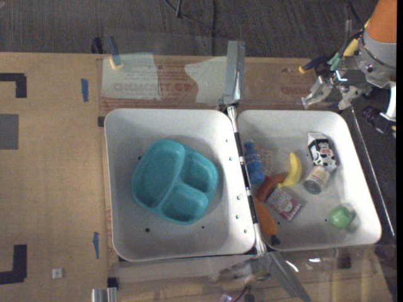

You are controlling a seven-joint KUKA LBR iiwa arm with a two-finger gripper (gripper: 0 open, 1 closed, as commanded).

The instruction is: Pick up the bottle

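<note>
While hanging past the far right corner of the right bin (364,187), outside its rim: gripper (329,98), two fingers spread apart, nothing between them. Above it, grey wrist and orange band (385,14), reaching in from the right.

Well apart from the gripper, down in the right bin: blue bottle (254,164), lying along the left wall (right beside the seam between the two bins), neck toward the far side. Touching or nearly touching its near end: an orange object (267,201), long and tapered, also hugging that wall. Just right of the bottle: a yellow banana (292,170), curved, lower tip meeting the orange object. Beside the banana: a small round jar (317,179), tilted. Beyond the jar, toward the far right corner: a white printed carton (321,151). Near the middle of the bin, against the orange object: a small pinkish packet (284,204), lying flat. Off by the near right corner, apart from the rest: a green object (340,217) (too blurred to name).

In the left bin (119,131): a teal divided plate (175,181), sitting near the centre, turned at an angle.
</note>
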